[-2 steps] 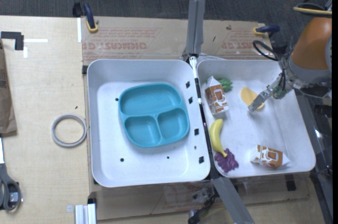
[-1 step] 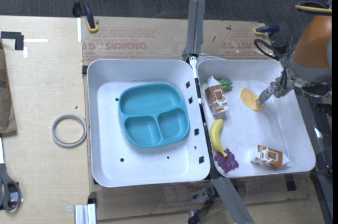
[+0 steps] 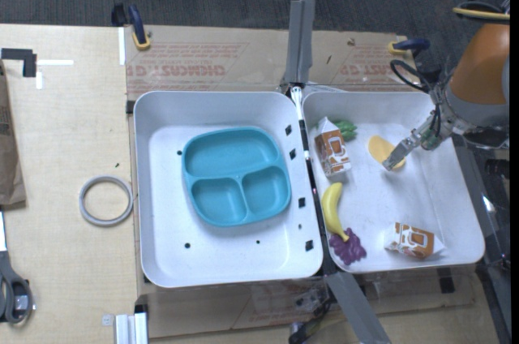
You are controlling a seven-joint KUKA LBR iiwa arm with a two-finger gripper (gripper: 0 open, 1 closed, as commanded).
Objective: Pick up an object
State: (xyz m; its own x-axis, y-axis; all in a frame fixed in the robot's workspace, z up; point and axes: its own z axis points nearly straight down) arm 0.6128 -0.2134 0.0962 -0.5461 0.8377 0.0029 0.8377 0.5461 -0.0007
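My gripper (image 3: 396, 161) hangs low in the right bin (image 3: 454, 196), at its upper middle, with its tip beside a flat yellow piece (image 3: 378, 147) and touching or nearly touching that piece's right edge. Nothing shows between the tips. Left of the yellow piece, an orange and white carton (image 3: 332, 152) leans against a green item (image 3: 347, 128). A banana (image 3: 331, 208) lies along the bin's left wall, with purple grapes (image 3: 349, 247) below it. A second orange and white carton (image 3: 413, 241) rests near the front right corner.
The left bin (image 3: 162, 237) holds a blue divided plate (image 3: 237, 176). On the bench to the left lie a grey tape ring (image 3: 106, 199) and scissors (image 3: 11, 295). A grey post (image 3: 300, 42) stands behind the seam between the bins.
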